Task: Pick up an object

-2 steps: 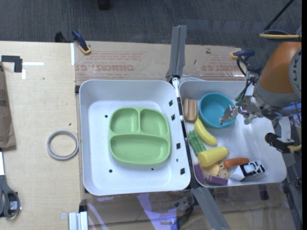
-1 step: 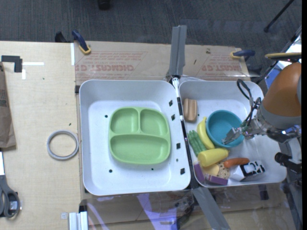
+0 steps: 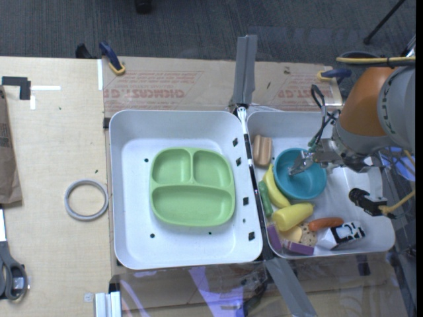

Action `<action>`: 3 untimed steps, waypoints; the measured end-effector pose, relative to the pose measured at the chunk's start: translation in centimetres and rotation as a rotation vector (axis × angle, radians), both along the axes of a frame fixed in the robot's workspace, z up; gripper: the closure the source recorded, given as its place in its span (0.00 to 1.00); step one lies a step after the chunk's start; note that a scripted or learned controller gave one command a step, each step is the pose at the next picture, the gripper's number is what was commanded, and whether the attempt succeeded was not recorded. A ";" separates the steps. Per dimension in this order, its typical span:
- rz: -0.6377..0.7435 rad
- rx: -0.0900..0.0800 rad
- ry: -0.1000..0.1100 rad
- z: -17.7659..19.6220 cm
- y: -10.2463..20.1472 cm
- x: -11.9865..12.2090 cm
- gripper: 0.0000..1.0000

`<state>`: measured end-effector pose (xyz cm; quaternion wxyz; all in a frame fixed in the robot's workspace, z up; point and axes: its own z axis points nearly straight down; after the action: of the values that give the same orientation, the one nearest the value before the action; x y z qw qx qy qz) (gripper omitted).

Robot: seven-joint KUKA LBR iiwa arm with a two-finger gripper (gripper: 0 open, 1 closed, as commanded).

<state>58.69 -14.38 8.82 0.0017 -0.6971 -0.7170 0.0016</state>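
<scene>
Arm comes in from the right, orange band above the wrist, hand (image 3: 303, 165) down inside the right bin (image 3: 380, 240), sitting over the teal bowl (image 3: 301, 177), at or just above its inner surface. Cannot tell if the hand is open or closed, the tips are too small and dark against the bowl; nothing visibly between them. The teal bowl is directly under the hand, in the left-middle part of the right bin. Hugging the bowl's left rim, left of the hand, is a curved yellow banana (image 3: 273, 185), with a green piece (image 3: 264, 197) just outside that against the bin wall. Above-left of the hand, near the bin's far left corner, a tan cylinder-like block (image 3: 263, 150) stands apart from the bowl. Below the hand, a yellow pear-like shape (image 3: 292, 215) lies touching the banana's lower end, and below that some small mixed pieces incl. a purple one (image 3: 299, 247). Below-right of the hand an orange carrot-like item (image 3: 325, 224) lies beside a small black-and-white object (image 3: 348, 232) near the front edge of the bin. Well to the left of the hand, the left bin (image 3: 125, 197) holds a green divided plate (image 3: 193, 187), three compartments, lying flat in the middle. Far left of the hand, on the tabletop (image 3: 53, 150) outside the bins, a grey ring (image 3: 86, 199).
</scene>
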 end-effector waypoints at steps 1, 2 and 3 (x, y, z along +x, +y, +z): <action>-0.001 -0.002 0.002 0.8 -0.2 0.1 1.00; -0.251 -0.004 0.004 16.1 7.2 -1.5 1.00; -0.421 -0.004 0.004 9.9 12.0 1.4 1.00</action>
<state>60.07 -2.41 18.74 0.0018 -0.8314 -0.5556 0.0041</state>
